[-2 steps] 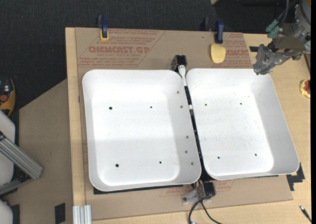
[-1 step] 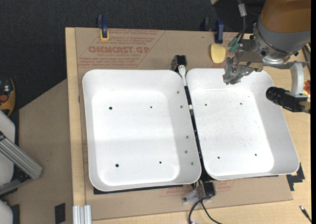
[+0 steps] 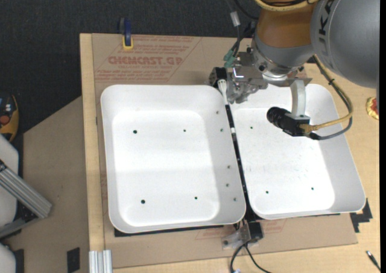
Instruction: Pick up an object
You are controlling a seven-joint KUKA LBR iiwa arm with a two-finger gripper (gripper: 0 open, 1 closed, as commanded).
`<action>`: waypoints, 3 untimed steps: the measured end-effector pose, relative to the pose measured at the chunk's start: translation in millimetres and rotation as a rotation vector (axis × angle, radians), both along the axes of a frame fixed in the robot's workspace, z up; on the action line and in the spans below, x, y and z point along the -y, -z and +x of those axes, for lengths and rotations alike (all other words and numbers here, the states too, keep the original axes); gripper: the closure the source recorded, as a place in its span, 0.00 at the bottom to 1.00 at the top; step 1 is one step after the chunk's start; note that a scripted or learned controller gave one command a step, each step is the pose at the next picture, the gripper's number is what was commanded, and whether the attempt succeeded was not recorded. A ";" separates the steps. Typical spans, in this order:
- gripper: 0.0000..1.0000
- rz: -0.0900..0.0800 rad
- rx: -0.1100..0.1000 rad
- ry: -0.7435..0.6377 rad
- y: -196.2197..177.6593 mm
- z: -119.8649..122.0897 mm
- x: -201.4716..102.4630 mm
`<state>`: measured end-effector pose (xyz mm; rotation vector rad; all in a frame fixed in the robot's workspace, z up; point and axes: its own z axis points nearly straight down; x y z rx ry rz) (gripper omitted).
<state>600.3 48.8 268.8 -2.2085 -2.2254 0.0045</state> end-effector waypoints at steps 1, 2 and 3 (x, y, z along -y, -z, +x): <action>1.00 0.000 0.014 0.003 -64.5 -11.2 -29.7; 1.00 -0.003 0.000 0.006 -0.1 19.9 -50.8; 1.00 -0.002 0.004 0.006 -22.4 2.2 -59.2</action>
